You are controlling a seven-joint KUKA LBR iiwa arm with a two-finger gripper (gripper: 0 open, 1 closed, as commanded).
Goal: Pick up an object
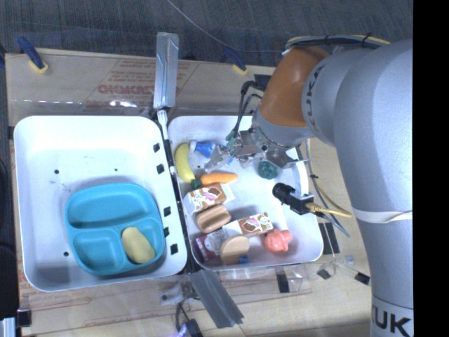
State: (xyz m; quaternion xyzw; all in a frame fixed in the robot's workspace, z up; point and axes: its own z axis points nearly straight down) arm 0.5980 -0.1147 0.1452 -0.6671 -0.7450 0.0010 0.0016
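My gripper (233,151) hangs low in the far part of the right bin (313,239), just above an orange carrot (219,178) and beside a small blue object (205,148). To the left of the carrot, a yellow banana (184,161) lies against the bin's left wall. Nearer the front are a printed juice carton (208,197), a hot dog bun (212,217), a snack packet (255,224), a pink toy (278,241) and a bread roll (233,246). The wrist hides whatever lies directly under it.
The left bin (42,153) holds a blue divided tray (105,209) with a yellow potato-like item (138,244) in one compartment. A green round part (267,168) and a black fitting (291,196) hang near the wrist. The big grey arm (372,118) covers the right side.
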